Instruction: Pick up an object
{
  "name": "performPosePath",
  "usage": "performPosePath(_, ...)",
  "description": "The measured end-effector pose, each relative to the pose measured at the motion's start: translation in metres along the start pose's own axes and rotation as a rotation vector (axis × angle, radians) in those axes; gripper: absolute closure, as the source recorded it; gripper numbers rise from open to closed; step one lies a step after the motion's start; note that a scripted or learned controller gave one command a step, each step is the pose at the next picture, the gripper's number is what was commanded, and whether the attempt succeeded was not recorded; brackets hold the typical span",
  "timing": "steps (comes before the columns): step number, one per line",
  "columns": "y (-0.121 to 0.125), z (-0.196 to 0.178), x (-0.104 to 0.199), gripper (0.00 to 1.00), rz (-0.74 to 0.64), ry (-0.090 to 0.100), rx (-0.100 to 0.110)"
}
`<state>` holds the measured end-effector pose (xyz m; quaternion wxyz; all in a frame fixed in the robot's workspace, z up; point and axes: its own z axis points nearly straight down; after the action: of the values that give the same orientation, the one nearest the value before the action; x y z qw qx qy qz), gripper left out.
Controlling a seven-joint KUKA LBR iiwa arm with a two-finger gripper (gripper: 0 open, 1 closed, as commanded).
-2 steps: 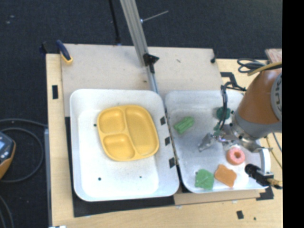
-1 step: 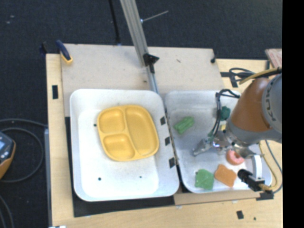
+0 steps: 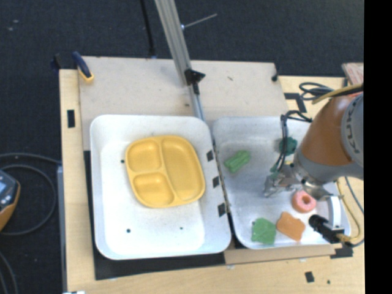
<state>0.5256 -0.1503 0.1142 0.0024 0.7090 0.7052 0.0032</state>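
We see the gripper (image 3: 274, 185) low over the right bin (image 3: 245, 133) at the right of the frame, just left of a pink ring (image 3: 303, 201); we cannot tell its state. Nothing appears held. An orange block (image 3: 291, 225) and green block (image 3: 264, 231) lie near the bin's lower edge, a green piece (image 3: 236, 161) toward its upper left. We judge this the approach step; next it needs centring over one object. No writing is readable.
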Motion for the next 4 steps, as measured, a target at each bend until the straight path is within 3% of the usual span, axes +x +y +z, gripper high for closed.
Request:
performPosePath(2,0.015,-0.117,-0.015,1.00,-0.008,-0.004,0.000)
performPosePath(3,0.016,-0.146,-0.016,1.00,-0.009,-0.003,0.004)
performPosePath(4,0.029,-0.143,0.026,1.00,-0.012,-0.002,0.005)
